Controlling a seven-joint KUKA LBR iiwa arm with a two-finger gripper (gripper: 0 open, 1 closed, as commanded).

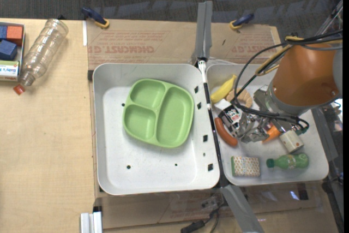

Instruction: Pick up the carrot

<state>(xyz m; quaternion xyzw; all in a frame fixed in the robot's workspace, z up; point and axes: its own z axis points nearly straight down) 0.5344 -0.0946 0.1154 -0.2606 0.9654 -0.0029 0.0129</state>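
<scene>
Near edge first: right bin holds a green bottle at about 5 o'clock, lying on its side, and a speckled sponge at about 7 o'clock in that bin.

Mid right bin: the gripper is down among the clutter, metal fingers low over the bin floor. Open or closed — cannot tell, cables and the wrist blur it. Nothing clearly sits between the fingers, so no hold claimed.

Carrot: small orange piece just beside the gripper, at its 3 o'clock, partly tucked under the arm. Long axis looks roughly 2-to-8 o'clock, slanted, but only a short stretch is exposed so that's a loose read. A white cylinder lies touching or nearly touching the carrot at its 4 o'clock.

On the gripper's other side, at 9 o'clock, a red sausage-shaped toy runs along the bin wall — orange-red, easy to confuse with the target. Judgement: the coming move turns on shifting toward 3 o'clock, not 9, and turning the fingers across the carrot's slant.

Farther: yellow banana at 11 o'clock of the right bin.

Left bin holds a green divided plate.

Far left on the bench: clear plastic bottle, coloured blocks.
</scene>
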